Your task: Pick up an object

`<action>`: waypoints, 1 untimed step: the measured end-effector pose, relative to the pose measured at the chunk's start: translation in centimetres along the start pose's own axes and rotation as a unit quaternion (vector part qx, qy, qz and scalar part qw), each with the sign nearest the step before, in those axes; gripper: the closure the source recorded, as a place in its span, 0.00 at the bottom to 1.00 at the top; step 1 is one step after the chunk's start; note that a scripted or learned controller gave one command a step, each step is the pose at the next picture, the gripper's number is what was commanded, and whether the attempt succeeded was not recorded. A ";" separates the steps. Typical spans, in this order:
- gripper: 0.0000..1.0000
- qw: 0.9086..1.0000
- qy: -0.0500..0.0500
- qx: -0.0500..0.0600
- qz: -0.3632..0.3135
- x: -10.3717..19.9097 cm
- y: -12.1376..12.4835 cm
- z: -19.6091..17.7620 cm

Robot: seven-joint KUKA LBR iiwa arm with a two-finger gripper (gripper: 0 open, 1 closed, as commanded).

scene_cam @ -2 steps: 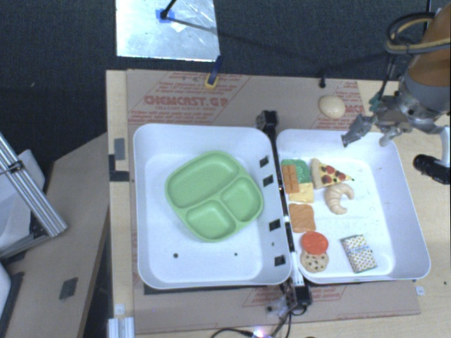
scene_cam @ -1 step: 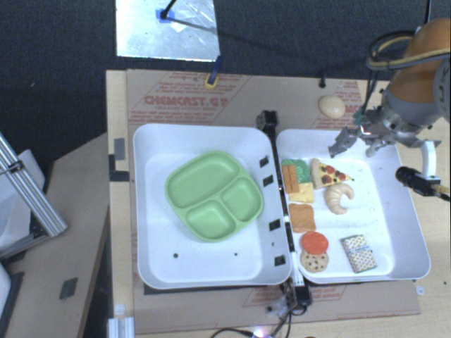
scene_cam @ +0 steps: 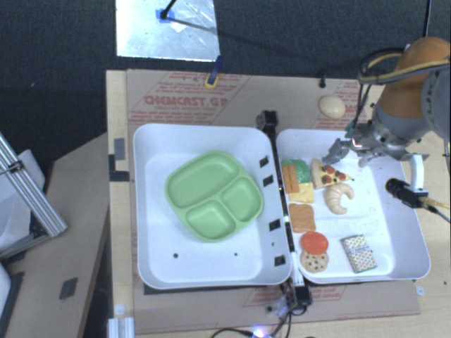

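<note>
i am looking down at a bench with two white bins side by side. the left bin (scene_cam: pixel 151 259) holds a green divided plate (scene_cam: pixel 213 195). the right bin (scene_cam: pixel 402 238) holds toy food along its left side: a pizza slice (scene_cam: pixel 330 174), a croissant (scene_cam: pixel 339 198), a toast slice (scene_cam: pixel 302 217), a tomato (scene_cam: pixel 314 243), a cookie (scene_cam: pixel 313 261) and a patterned packet (scene_cam: pixel 359 252).

my arm reaches in from the right, and the end effector (scene_cam: pixel 343 150) hovers over the bin's far edge, just above the pizza slice. i cannot tell whether its fingers are apart or together, and i see nothing between them.

the pizza slice looks the nearest target, lying just beside the croissant. i judge it light, stiff plastic, thin and flat, so it may slip; taking it across its narrow width seems best. the croissant, rounder and thicker, looks easier to take hold of at its middle.
</note>
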State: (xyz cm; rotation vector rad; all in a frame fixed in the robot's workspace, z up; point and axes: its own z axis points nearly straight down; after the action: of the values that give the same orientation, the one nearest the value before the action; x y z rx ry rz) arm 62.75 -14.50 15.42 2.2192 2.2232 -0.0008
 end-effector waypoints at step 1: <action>0.00 1.000 0.000 0.001 0.000 0.7 -0.6 4.7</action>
State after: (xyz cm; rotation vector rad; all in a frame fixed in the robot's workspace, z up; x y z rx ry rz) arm 62.18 -13.77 10.73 2.2209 2.2239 -0.0015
